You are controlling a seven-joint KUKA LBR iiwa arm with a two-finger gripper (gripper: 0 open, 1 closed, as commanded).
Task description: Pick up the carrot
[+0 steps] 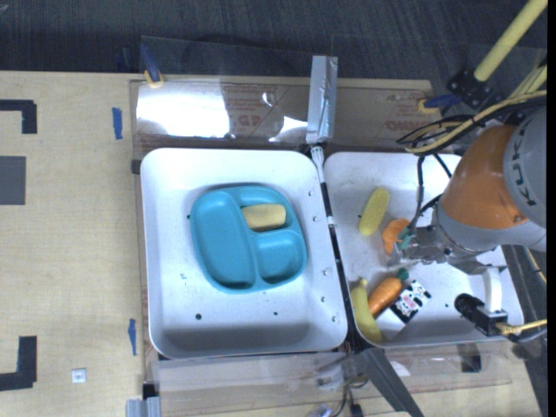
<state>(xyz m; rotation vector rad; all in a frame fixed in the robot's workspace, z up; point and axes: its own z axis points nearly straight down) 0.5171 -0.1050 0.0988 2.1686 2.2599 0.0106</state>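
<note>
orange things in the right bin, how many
2. A carrot with a green top lies near the front of the right bin, beside a banana. Another orange piece sits mid-bin against the end effector, partly hidden by it; more may be covered.

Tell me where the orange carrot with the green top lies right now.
The orange carrot lies near the front edge of the right white bin, between a yellow banana and a small black-and-white block.

Fixed overhead camera slants down on both bins (165, 233).
</note>
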